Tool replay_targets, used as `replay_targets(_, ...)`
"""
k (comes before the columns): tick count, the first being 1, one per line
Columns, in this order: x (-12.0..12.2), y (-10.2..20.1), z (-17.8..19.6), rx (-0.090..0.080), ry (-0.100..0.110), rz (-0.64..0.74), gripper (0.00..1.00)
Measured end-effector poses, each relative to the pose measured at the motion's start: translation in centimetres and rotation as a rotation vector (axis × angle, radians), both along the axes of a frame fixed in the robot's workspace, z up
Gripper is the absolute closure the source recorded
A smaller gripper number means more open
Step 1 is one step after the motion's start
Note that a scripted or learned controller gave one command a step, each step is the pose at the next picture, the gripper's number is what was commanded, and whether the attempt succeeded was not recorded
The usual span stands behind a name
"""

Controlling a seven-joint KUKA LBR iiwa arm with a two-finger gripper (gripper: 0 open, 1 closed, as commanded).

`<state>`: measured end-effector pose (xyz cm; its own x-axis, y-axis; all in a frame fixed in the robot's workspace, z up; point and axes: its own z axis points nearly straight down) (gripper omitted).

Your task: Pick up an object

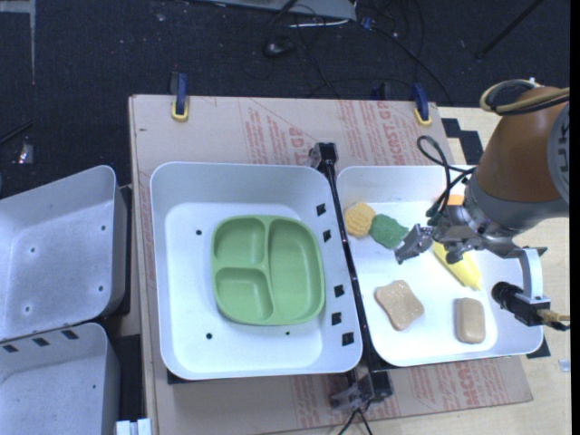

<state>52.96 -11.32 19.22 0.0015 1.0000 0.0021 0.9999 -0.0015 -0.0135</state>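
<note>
The right bin holds several toy foods: a yellow corn piece, a green piece, a tan bread slice, a tan oblong piece and a yellow banana-like piece. My gripper hangs over the bin's middle, just right of the green piece and left of the yellow piece. Its dark fingers point left and down; nothing shows between them.
The left bin holds a green divided tray. A black divider with clips runs between the bins. Another white bin sits off the bench at left. Blue-yellow clamps grip the board's far edge.
</note>
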Motion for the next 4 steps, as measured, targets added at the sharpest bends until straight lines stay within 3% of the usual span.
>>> replay_targets(1,0.3,0.0,0.6,-0.002,-0.012,0.002,0.00)
replay_targets(3,0.5,0.9,-10.3,-0.001,-0.008,0.001,0.00)
replay_targets(4,0.7,0.9,-9.0,-0.002,-0.013,-0.001,1.00)
